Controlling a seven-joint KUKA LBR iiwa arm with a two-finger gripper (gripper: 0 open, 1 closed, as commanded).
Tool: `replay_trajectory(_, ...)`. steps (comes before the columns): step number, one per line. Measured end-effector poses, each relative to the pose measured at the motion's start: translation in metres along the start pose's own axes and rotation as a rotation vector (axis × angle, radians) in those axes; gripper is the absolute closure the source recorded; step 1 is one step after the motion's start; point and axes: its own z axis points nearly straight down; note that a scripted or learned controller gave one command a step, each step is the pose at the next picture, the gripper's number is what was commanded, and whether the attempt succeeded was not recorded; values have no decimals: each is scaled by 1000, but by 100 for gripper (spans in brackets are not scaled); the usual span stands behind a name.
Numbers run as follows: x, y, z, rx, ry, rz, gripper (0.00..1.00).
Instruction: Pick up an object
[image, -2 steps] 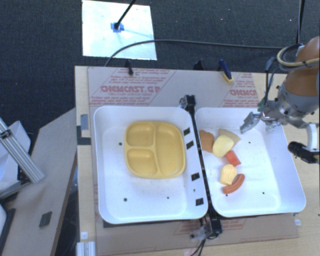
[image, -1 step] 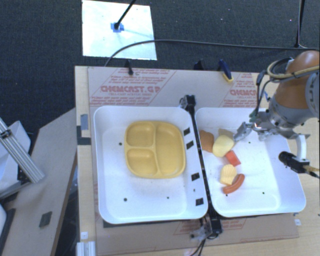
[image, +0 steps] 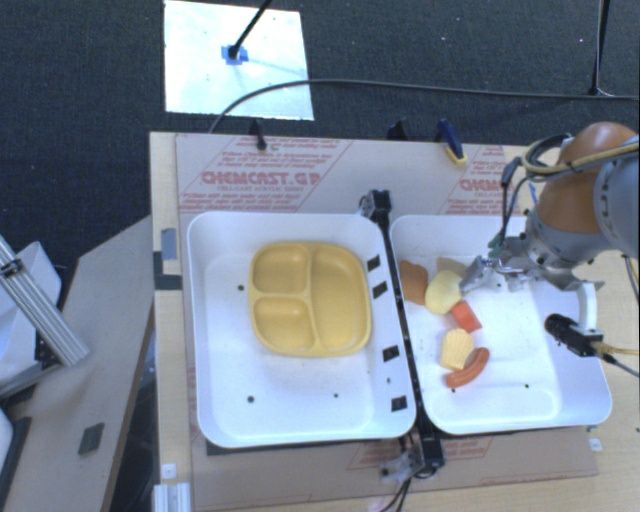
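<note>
Approach step: your claw (image: 478, 277) hovers right of centre in the frame, just beside the pale yellow potato (image: 442, 293) in the right bin (image: 560, 400) (claw state: cannot tell). Next, you must centre over it, descend, then close.

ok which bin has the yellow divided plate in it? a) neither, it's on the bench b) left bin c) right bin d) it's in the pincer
b: the yellow divided plate lies flat in the left bin, while the right bin holds the small food items.
</note>
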Motion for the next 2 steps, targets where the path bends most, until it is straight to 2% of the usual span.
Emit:
replay_trajectory(1,1,6,20,-12,3,0,0)
replay_trajectory(2,0,8,7,-22,-2,-1,100)
